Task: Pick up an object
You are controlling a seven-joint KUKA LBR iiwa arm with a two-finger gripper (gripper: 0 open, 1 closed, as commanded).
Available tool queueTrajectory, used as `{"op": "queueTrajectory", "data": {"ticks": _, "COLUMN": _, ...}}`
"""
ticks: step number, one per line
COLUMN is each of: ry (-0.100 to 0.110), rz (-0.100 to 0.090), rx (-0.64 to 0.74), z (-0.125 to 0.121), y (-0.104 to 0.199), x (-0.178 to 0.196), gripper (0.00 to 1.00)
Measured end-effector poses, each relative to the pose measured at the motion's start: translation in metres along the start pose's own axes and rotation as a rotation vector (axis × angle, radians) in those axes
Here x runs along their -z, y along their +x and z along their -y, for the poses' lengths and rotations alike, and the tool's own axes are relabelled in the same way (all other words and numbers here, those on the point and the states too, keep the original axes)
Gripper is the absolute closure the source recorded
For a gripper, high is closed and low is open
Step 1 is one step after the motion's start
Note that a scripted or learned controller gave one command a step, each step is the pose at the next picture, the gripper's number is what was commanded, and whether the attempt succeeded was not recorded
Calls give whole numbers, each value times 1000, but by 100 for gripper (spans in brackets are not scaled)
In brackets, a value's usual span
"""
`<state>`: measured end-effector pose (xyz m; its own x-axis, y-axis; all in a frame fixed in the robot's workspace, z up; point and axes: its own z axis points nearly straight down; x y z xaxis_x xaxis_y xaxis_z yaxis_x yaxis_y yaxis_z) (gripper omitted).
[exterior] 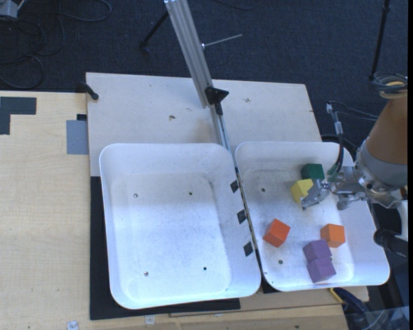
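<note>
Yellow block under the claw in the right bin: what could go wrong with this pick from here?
The yellow block touches the green block, so the claw may nudge or catch both. The pair lies near the right bin's far wall, so a push could jam them there. Whether anything is gripped cannot be judged.

This looks like a robotics lab: a pale wooden counter (34, 205) carries two shallow white plastic bins (168, 158) side by side. A slanted grey aluminium rail (191, 43) rises behind them, and loose black cables (20, 43) trail over dark carpet (289, 26)
</note>
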<state>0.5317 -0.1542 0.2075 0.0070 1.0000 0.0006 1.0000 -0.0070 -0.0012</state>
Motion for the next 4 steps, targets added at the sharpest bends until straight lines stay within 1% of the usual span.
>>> {"op": "queueTrajectory", "data": {"ticks": 1, "ry": 5, "rz": 0, "rx": 11, "z": -47, "y": -3, "x": -75, "gripper": 0}}
{"op": "queueTrajectory", "data": {"ticks": 2, "ry": -3, "rz": 0, "rx": 10, "z": -58, "y": 14, "x": -30, "gripper": 0}}
{"op": "queueTrajectory", "data": {"ticks": 3, "ry": 8, "rz": -3, "rx": 10, "z": -15, "y": 48, "x": -59, "gripper": 0}}
{"op": "queueTrajectory", "data": {"ticks": 4, "ry": 6, "rz": -2, "rx": 6, "z": 31, "y": 57, "x": -114, "gripper": 0}}
